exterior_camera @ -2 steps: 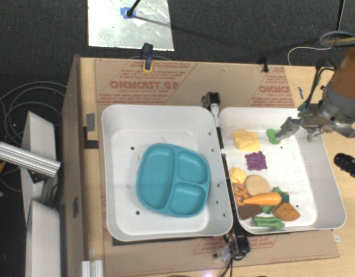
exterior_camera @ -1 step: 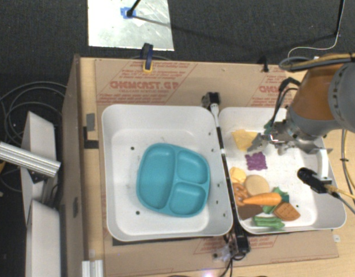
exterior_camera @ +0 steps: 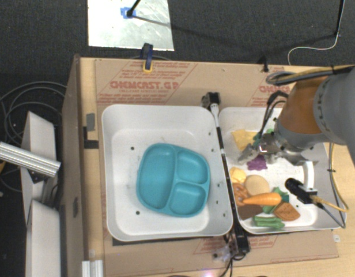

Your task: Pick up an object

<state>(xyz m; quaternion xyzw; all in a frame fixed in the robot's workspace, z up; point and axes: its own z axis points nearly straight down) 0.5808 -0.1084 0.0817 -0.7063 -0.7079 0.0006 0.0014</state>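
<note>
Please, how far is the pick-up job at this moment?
Nothing looks done yet: the toy foods, such as the orange plastic carrot and the purple grape-like toy, lie in the right white bin. In hand: the claw is low over that bin, just above the purple toy; whether it grips anything cannot be told. Left: a clear grasp and lift. The teal divided plate sits in the left white bin.

The arm (exterior_camera: 333,105) is extended in from the right, its grey body bent downward and its orange band (exterior_camera: 295,108) turned toward the left. The gripper (exterior_camera: 259,150) is held low at the wrist's end, pointed down and left.
</note>
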